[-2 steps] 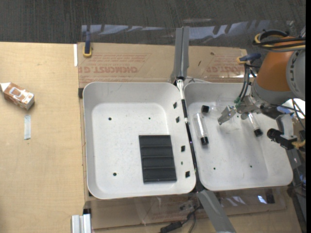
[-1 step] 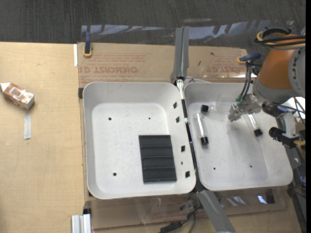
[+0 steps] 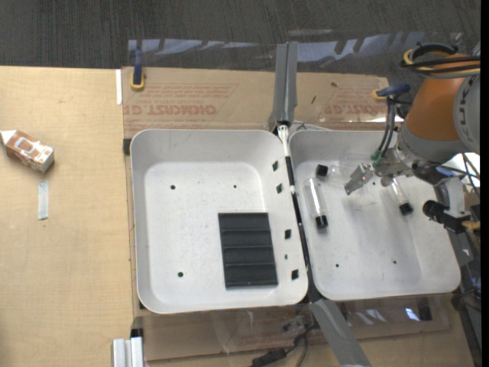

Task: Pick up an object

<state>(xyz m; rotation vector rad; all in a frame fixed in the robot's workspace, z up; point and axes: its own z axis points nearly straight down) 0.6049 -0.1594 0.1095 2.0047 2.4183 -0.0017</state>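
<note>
On the bench (image 3: 69,281) at the left we see a small box (image 3: 29,151), then a black block (image 3: 247,249) lying in the left bin (image 3: 141,228). In the right bin (image 3: 451,277) a clear tube (image 3: 316,202) lies just beside the divider. Our gripper (image 3: 372,176) hangs above the bin's far part with fingers apart and nothing between them, so we judge the pick is not yet done.

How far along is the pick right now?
Nothing looks picked yet. The black ribbed block lies in the left bin, and the clear tube lies in the right bin. The hand hovers above the right bin. Grasping and lifting remain.
</note>
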